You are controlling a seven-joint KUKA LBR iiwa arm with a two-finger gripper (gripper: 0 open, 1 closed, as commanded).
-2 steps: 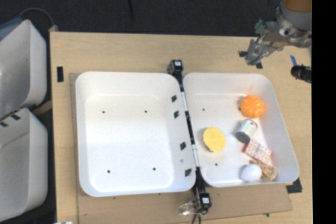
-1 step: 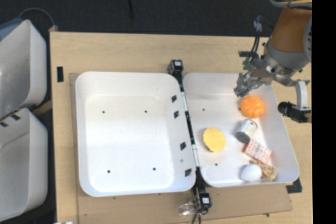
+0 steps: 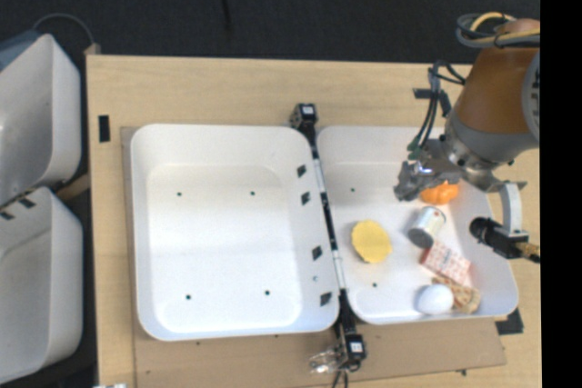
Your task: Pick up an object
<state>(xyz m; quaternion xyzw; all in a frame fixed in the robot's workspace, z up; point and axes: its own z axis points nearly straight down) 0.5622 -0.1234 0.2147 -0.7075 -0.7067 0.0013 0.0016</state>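
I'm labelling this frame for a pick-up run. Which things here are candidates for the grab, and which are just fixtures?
Part of the job:
claw
orange object
yellow disc
small grey-and-white can
white ball
patterned packet

Just there:
left bin
right bin
wooden bench

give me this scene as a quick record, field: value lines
end effector: over the right bin, beside the orange object
right bin: holds all the objects
orange object: partly under the arm
yellow disc: near the divider
grey cylinder: right of the disc
patterned packet: below the cylinder
white ball: front corner
left bin: white, shallow
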